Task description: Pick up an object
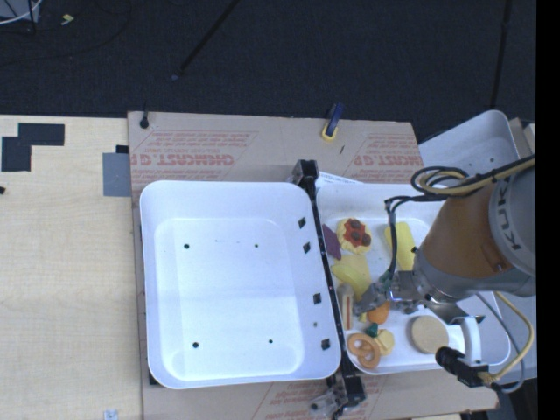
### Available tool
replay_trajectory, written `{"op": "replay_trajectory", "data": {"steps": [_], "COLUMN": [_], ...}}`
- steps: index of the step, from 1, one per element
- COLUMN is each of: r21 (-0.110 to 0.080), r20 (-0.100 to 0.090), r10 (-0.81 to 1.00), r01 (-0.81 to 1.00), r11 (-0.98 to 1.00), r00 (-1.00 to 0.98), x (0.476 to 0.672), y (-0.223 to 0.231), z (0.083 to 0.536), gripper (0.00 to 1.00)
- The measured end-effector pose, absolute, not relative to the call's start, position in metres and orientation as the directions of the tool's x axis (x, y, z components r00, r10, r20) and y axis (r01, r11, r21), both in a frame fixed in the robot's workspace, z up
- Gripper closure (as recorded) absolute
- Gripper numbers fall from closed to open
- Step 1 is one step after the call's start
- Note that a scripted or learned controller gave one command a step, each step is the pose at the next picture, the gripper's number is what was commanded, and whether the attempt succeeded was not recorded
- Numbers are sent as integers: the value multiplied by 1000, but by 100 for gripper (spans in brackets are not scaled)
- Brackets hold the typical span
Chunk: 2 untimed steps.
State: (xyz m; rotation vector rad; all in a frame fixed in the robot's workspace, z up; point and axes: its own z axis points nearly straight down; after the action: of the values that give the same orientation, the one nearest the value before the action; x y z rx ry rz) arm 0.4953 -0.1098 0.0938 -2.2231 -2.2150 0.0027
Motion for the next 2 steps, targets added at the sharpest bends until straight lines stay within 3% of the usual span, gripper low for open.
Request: {"op": "replay_trajectory", "data": {"steps": [1,2], "r21": [-4,2], "r20": [1,0], "r10": [1000,1000], "r01": [1000,1000], "r11": [-4,3], "r00": [4,-3], "x": [495,567], "y": [-110,-103], "z": [94,88], "gripper": [0,0]}}
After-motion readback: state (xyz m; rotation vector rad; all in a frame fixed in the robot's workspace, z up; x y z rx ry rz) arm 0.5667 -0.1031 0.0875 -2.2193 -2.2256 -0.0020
